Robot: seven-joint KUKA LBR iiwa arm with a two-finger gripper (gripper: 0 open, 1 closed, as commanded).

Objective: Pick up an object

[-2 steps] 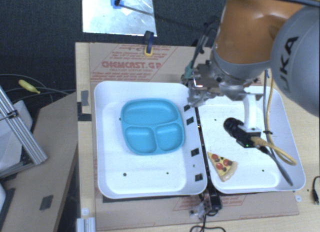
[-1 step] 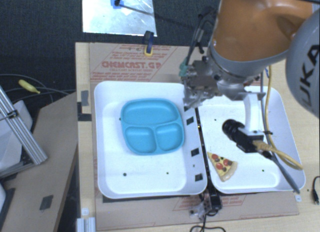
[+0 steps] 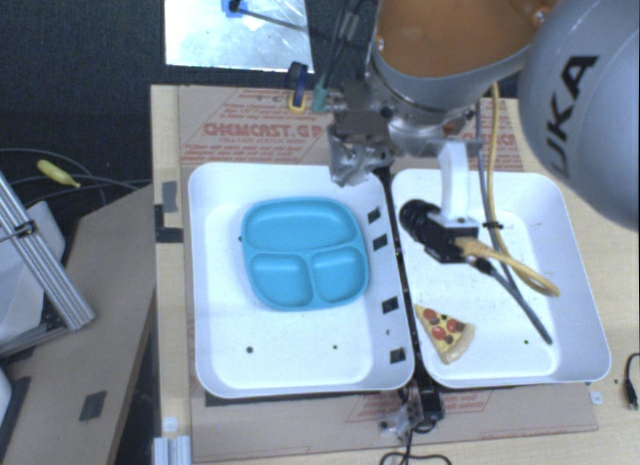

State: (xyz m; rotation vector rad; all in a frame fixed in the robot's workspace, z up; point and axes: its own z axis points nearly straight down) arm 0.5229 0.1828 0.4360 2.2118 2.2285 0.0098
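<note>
A blue three-compartment plate [image 3: 303, 253] lies flat in the middle of the left white bin [image 3: 215, 353]. The gripper [image 3: 352, 168] hangs just past the plate's far right corner, above the wall where the two bins meet. Nothing shows in its grasp, and whether it is spread or closed cannot be told. A toy pizza slice [image 3: 445, 331] lies well apart from the plate, to its lower right, in the right bin [image 3: 560, 253].

"CHEMCAST" on the cardboard [image 3: 262, 130], "KUK" on the arm [image 3: 578, 103]
</note>
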